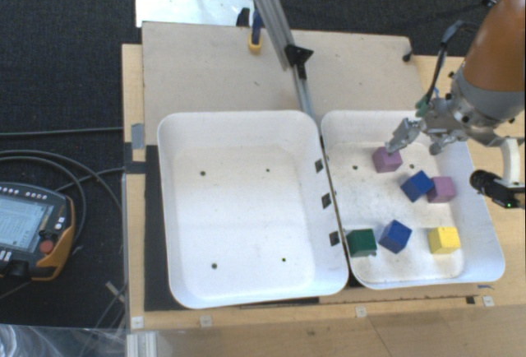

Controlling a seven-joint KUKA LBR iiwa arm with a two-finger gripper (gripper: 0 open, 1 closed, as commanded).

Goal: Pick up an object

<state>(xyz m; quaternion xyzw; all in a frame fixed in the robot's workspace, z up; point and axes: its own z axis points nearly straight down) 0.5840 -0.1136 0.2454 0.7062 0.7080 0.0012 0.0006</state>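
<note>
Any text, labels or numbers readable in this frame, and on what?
None can be read.
The handheld pendant at the left edge has a lit screen, but its contents are too small and blurred to read.
The blocks, such as the yellow block, and the white bins carry no markings.

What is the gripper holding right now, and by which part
Nothing that can be seen. The gripper hangs just above the purple block in the right bin, with no block between its fingers.
</note>
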